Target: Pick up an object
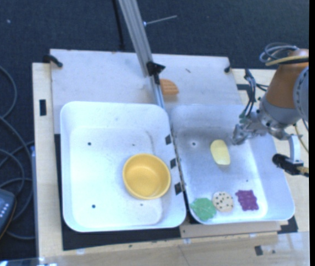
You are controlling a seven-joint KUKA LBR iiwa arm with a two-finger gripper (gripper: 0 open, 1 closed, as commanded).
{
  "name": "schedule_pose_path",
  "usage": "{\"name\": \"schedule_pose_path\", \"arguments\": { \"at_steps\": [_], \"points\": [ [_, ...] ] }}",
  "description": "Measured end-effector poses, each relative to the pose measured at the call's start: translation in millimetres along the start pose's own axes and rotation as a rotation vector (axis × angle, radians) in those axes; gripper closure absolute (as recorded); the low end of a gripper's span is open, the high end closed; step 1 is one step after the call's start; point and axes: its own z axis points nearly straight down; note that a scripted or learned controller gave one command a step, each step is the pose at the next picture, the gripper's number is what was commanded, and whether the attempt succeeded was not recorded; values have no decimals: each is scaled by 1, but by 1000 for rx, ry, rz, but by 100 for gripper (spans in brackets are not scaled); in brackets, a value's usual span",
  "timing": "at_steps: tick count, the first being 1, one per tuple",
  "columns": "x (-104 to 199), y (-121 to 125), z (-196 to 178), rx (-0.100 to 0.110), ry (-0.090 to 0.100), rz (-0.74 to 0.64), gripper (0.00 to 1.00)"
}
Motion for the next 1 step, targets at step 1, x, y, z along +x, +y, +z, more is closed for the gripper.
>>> {"name": "schedule_pose_path", "arguments": {
  "at_steps": [1],
  "points": [
    [-1,12,-57,-4,3,-6,100]
  ]
}}
